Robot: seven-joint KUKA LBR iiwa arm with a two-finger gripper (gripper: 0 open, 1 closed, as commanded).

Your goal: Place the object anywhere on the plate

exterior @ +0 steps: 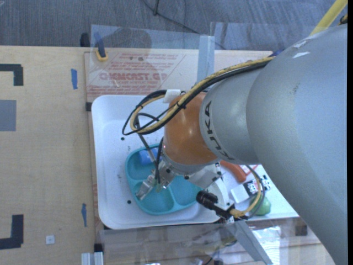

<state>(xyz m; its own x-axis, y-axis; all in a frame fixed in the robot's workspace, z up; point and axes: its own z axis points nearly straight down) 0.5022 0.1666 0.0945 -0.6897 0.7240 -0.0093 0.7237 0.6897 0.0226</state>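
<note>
A teal divided plate (165, 200) lies in the near part of the white bin (110, 148). A small blue object (144, 157) rests in the plate's far-left section. My gripper (148, 188) hangs low over the plate's left half, just nearer the camera than the blue object and apart from it. The orange wrist band and grey arm hide the plate's far-right part and most of the bin behind it. I see nothing held at the gripper's tip.
An orange item (238, 171) and a green item (265, 206) peek out under the arm to the right of the plate. A clear plastic wall stands behind the bin. Wooden bench surface stretches to the left.
</note>
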